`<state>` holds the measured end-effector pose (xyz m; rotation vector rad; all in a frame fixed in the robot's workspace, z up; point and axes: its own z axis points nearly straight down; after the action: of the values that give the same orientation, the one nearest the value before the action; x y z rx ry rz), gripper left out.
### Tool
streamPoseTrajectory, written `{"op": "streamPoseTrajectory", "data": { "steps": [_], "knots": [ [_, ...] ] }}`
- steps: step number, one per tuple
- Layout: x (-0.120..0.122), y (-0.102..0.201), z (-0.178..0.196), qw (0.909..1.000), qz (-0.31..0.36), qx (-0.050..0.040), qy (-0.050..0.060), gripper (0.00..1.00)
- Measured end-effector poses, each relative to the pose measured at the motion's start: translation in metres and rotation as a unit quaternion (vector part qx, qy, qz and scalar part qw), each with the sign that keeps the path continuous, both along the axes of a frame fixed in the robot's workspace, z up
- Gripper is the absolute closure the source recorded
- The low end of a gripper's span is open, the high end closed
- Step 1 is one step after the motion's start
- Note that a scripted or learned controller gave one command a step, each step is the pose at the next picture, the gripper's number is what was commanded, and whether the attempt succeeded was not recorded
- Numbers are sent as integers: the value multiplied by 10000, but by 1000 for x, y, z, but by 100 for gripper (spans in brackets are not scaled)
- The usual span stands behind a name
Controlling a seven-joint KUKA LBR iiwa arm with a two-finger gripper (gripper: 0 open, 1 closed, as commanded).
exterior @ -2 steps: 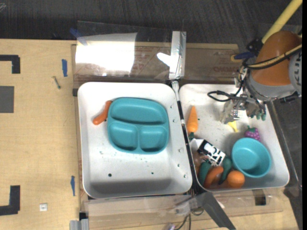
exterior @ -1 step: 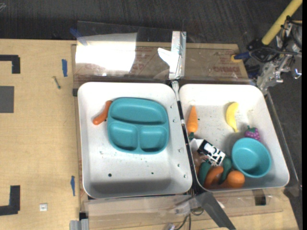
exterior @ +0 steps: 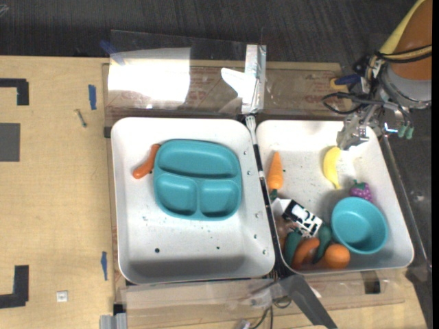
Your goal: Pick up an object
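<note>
Nearest the camera, at the lower right of the frame, an orange fruit [exterior: 337,255], a blue bowl [exterior: 358,225] and a black-and-white toy car [exterior: 302,218] crowd the front of the right bin [exterior: 398,184]. The gripper [exterior: 354,136] hangs at upper right, just above the banana [exterior: 332,166], empty, and whether it is spread or closed I cannot tell. By my reading nothing is lifted yet, so the descent, grasp and lift all remain.

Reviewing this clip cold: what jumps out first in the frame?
The big teal three-compartment plastic tray dominates the left white bin, with a small orange sausage-shaped toy at its left edge. In the right white bin a round teal bowl sits among toy food, while the metal two-finger gripper hangs just above a yellow toy banana near the far wall.
</note>
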<state>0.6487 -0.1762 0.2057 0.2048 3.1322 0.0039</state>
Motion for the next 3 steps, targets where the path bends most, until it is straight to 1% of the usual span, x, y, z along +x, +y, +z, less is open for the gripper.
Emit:
{"op": "streamPoseTrajectory", "data": {
  "steps": [1,2,3],
  "knots": [
    [1,-2,3,10000,-7,-12,-23,0],
    [-8,-44,-108,9952,982,-26,-45,0],
    [-77,-24,-109,9987,456,-61,-206,0]
  ]
}}
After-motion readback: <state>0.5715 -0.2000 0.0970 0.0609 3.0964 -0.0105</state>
